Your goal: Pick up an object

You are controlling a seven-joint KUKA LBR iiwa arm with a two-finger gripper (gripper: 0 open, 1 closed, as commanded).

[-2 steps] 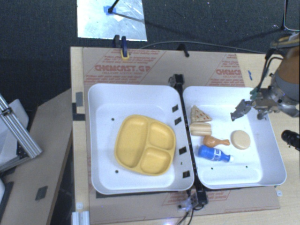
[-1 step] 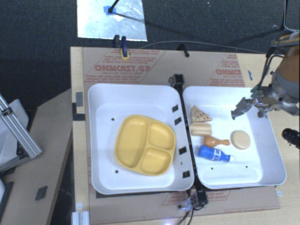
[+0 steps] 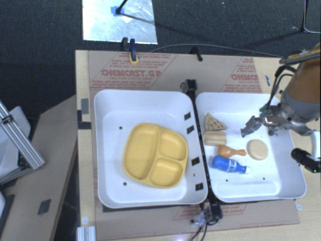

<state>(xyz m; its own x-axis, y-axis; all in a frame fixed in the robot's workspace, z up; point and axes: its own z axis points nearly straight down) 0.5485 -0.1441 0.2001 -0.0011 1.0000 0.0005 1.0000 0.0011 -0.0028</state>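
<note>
Over the right bin (image 3: 288, 187), near its upper right part, my gripper (image 3: 256, 125) hangs with its dark fingers pointing left toward the bin's middle. Finger spread: I cannot tell from this angle. Nothing shows between them.

Objects in the right bin, all in its left half and centre:
- a tan wedge (image 3: 214, 121) with small holes, near the left wall
- a pale wooden block (image 3: 214, 137) just below the wedge, touching or nearly so
- an orange drumstick-shaped toy (image 3: 230, 151) below the block, lying across the floor
- a blue bottle (image 3: 228, 165) on its side, white cap to the right, just below the drumstick
- a cream round disc (image 3: 258, 149) right of the drumstick, lying flat

The disc lies nearest my gripper, below and slightly right of the fingertips, apart from them.

Left bin (image 3: 108, 109): a yellow divided tray (image 3: 155, 154) with three compartments, sitting flat near the middle, turned at a slight angle.
</note>
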